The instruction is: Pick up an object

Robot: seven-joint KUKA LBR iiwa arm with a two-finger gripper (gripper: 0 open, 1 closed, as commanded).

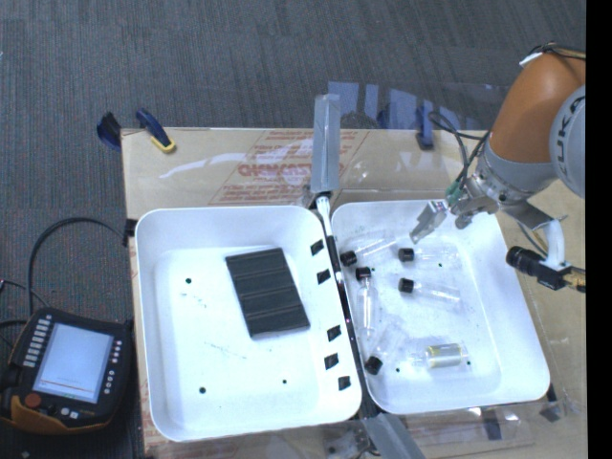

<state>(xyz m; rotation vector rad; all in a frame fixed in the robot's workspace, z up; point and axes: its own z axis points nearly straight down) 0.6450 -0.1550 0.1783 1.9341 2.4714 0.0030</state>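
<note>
Ideally the gripper, poised above the right bin's far edge, jaw opening impossible to tell, should centre over one capped vial before descending.

Grey arm with a rounded orange band, black cables, and pale metallic fingers.

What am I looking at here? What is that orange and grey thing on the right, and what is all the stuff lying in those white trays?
It is a robot arm reaching in from the right, filmed by one camera fixed above the bench. Its two-finger gripper hangs over the right bin, which holds several small clear vials with black caps. I see nothing between the fingers. The left bin holds a flat dark ridged block. The screened handset at lower left looks like the arm's control pad.
</note>
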